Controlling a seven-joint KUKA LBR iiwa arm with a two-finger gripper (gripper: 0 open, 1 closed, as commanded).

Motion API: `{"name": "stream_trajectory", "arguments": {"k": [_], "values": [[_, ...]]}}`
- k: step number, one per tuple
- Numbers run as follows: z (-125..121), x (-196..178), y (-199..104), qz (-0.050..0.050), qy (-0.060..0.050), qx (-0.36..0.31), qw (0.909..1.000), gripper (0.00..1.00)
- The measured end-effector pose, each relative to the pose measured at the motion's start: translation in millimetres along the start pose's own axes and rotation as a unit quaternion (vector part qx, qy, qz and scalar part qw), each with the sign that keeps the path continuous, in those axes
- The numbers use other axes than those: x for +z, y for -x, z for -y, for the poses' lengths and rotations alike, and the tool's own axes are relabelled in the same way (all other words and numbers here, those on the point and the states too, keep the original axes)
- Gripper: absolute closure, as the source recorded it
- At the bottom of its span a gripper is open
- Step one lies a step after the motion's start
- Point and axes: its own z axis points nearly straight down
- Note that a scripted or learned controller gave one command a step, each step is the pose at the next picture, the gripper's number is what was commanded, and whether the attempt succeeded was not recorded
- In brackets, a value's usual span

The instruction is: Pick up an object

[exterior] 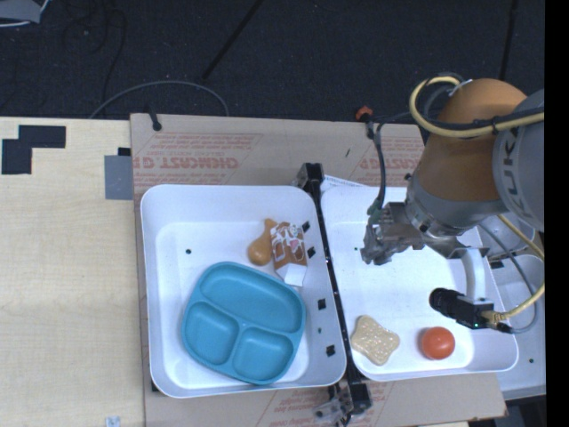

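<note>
The grey arm with its orange band bends in over the right bin (498, 363). Its pincer (380, 245) points down above the bin's white floor, up and away from the red tomato (436, 342). I cannot tell how the pincer is set. A tan toast piece (374, 340) lies just left of the tomato.

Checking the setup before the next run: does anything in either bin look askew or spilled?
Nothing spilled. The blue divided plate lies at a slant in the left bin, beside a small gingerbread-like toy. The cracker and tomato sit apart in the right bin.
</note>
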Motion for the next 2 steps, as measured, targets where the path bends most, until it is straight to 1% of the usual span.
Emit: {"name": "stream_trajectory", "arguments": {"k": [1, 2], "values": [[10.4, 13.8, -52.3, 0.000, -0.001, 0.001, 1.0000, 1.00], [16.7, 6.3, -107.5, 0.000, 0.000, 0.000, 1.0000, 1.00]]}}
